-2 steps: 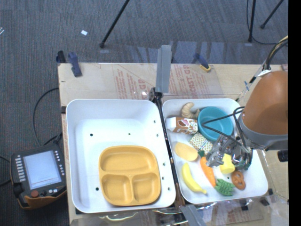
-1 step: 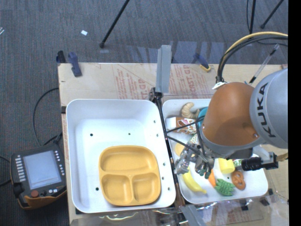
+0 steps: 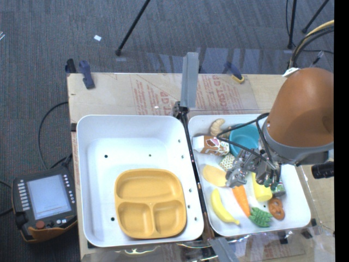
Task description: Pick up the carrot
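Observation:
The carrot (image 3: 241,200) lies in the right bin (image 3: 303,212), orange, with its green leafy end (image 3: 260,217) pointing toward the front right. My gripper (image 3: 251,174) hangs just above and behind the carrot's thick end. It looks open and holds nothing. One finger (image 3: 235,176) stands close over the carrot's upper tip, and the other finger (image 3: 267,173) is over a yellow pepper (image 3: 262,191). The orange band (image 3: 302,111) of the arm hides the bin's back right part.
Around the carrot lie a banana (image 3: 222,207), a yellow fruit (image 3: 214,174), a pretzel (image 3: 276,207), a blue bowl (image 3: 242,141), a small carton (image 3: 214,145) and a peanut-shaped piece (image 3: 217,126). The left bin (image 3: 92,146) holds a yellow divided tray (image 3: 151,202).

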Motion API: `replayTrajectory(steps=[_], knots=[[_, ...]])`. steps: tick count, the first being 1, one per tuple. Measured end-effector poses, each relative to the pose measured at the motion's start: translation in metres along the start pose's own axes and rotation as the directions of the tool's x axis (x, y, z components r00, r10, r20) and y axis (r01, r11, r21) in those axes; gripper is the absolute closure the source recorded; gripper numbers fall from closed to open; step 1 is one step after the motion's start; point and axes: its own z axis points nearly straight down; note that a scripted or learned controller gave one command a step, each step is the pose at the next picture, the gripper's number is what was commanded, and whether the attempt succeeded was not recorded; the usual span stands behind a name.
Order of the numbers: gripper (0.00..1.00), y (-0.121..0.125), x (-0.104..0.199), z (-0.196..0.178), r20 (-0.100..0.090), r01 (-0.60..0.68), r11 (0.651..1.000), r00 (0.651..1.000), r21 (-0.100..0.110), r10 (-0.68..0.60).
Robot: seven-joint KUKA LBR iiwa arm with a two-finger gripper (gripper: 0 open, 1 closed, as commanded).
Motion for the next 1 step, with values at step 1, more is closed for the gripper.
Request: replayTrajectory(steps=[1], knots=[[1.00, 0.0385, 0.0194, 0.0819, -0.010, -0.019, 1.000, 1.000, 0.004, 0.019]])
